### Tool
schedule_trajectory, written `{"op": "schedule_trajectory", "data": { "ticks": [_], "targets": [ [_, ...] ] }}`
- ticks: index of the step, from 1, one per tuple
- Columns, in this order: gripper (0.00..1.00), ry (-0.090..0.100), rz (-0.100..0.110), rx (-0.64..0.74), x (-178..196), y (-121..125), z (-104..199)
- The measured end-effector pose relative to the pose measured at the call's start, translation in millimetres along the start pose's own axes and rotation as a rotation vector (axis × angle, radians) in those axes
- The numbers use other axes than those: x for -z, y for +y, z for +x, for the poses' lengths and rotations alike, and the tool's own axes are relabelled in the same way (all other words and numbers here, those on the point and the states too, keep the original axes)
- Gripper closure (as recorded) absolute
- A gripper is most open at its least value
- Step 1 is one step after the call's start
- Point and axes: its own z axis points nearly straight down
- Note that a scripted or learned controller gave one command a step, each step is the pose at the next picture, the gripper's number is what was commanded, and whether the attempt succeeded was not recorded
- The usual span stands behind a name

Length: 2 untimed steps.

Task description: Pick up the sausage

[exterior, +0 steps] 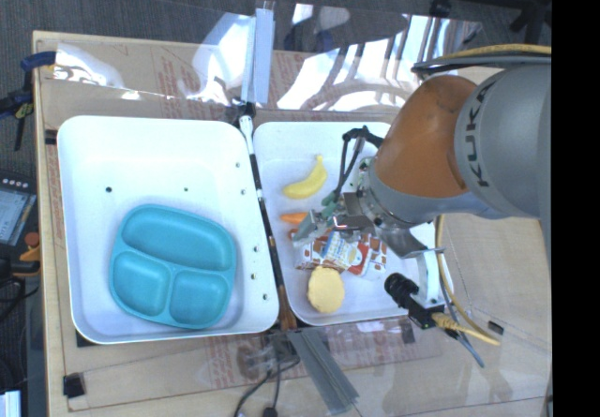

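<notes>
Bench with two white bins side by side, grey carpet behind it.

Sausage: best candidate is a small reddish-brown piece in the right bin, near that bin's left wall, about mid-depth. It's small and partly mixed in with clutter, so the ID is not certain. It lies flat on the bin floor.

Just above it is a short orange piece, close to or touching it; can't tell which. To its right is a loose pile of red-and-white packets, and the sausage sits against the pile's left edge.

Gripper is low over the same spot, just up and right of the sausage, with its tip down among the packets. Open or closed: cannot tell, as the wrist body and clutter hide it. Nothing is visibly held.

Other items in the right bin:
- a yellow banana toward the back, above the gripper
- a round pale-yellow item at the front, below the packets

The arm comes in from the right. Its orange band covers the bin's right half.

The left bin holds a blue compartment tray in its front half, well apart from the sausage.
</notes>
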Motion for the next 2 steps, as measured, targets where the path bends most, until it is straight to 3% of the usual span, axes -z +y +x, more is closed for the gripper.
{"op": "schedule_trajectory", "data": {
  "ticks": [1, 2],
  "targets": [
    [0.00, 0.000, 0.000, 0.059, -110, 40, -50],
    [0.00, -0.001, -0.005, 0.105, -114, 64, -33]
  ]
}}
